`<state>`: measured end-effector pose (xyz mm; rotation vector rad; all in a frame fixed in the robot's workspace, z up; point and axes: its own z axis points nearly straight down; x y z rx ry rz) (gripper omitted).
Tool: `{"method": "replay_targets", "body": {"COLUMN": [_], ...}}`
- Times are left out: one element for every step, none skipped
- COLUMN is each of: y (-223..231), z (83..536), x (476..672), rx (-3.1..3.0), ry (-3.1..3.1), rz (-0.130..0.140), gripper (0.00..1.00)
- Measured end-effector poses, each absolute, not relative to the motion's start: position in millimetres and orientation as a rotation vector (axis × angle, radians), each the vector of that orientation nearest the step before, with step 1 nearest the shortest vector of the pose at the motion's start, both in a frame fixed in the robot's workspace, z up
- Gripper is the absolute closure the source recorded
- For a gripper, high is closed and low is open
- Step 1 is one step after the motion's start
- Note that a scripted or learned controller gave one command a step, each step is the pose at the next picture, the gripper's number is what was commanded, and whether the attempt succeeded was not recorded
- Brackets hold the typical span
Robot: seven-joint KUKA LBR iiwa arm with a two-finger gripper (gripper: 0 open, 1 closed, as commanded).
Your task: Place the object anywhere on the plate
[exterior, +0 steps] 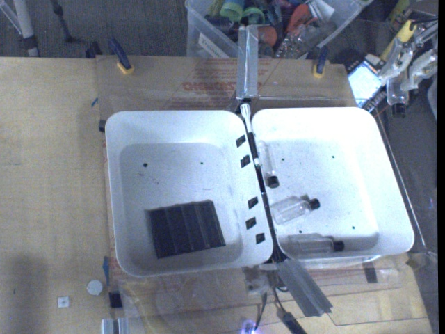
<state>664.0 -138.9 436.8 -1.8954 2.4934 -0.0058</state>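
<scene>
Three bottles lie in the right bin, far from the gripper, grip unreadable

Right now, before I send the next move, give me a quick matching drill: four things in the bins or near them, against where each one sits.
Things:
1. dark ridged plate
2. clear bottle with black cap
3. tub of colourful tools
4. gripper

Places:
A. beyond the bins, at the view's top
B. left bin, near the front
C. above the right bin's far right corner
D. right bin, close to the divider

Pairs: 1-B, 2-D, 3-A, 4-C
</scene>
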Motion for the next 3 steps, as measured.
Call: {"method": "replay_targets", "body": {"y": [-203, -174, -94], "z": [437, 436, 436], "x": [667.7, 667.5, 666.9], "rx": [-1.212, -2.341, -2.617], "ry": [2.887, 2.086, 1.732], "rz": [-0.007, -0.003, 0.003], "gripper": [1.00, 1.00, 1.00]}}
